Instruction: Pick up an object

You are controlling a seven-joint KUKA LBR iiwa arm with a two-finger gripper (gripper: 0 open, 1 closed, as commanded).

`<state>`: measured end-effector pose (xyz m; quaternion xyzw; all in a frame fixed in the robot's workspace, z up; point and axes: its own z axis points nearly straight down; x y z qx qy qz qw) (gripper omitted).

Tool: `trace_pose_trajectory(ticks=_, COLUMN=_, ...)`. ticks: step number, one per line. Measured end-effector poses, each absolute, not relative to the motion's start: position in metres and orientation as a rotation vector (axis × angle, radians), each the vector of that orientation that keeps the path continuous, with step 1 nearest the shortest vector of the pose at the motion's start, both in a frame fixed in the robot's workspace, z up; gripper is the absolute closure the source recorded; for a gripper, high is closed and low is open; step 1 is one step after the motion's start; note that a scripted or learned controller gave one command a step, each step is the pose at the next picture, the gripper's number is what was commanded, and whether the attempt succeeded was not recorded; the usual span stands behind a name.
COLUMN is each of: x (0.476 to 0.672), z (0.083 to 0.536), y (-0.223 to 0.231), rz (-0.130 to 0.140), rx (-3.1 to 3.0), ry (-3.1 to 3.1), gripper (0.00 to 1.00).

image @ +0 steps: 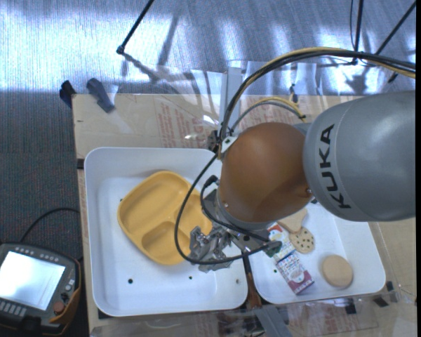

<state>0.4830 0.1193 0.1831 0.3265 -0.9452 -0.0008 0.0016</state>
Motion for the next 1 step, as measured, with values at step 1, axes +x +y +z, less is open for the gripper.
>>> trace_pose_trajectory(ticks=1, x=0.485, z=0.2733, y=0.1376, rz=-0.002, rx=1.484, ry=-2.774, gripper=1.0)
